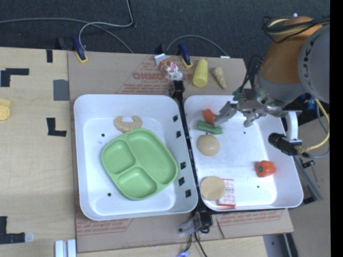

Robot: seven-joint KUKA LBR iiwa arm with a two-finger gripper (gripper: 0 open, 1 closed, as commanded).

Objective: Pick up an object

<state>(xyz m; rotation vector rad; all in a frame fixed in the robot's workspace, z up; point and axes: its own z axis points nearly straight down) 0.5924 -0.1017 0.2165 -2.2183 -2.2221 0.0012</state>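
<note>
With its fingers spread and nothing between them, the gripper (238, 114) hangs over the right bin (278, 197) near its far edge, so it should centre on the green piece (208, 126) beside the red piece (208, 115) before descending and closing

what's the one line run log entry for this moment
gripper: open, nothing held | over right bin | nearest: carrot, green bean

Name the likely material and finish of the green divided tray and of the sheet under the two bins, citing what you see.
Green divided tray: probably moulded plastic, smooth with a soft sheen; uniform colour, rounded compartments.
Sheet under the bins: looks like matte brown cardboard, with red printing and flat cut edges.
</note>
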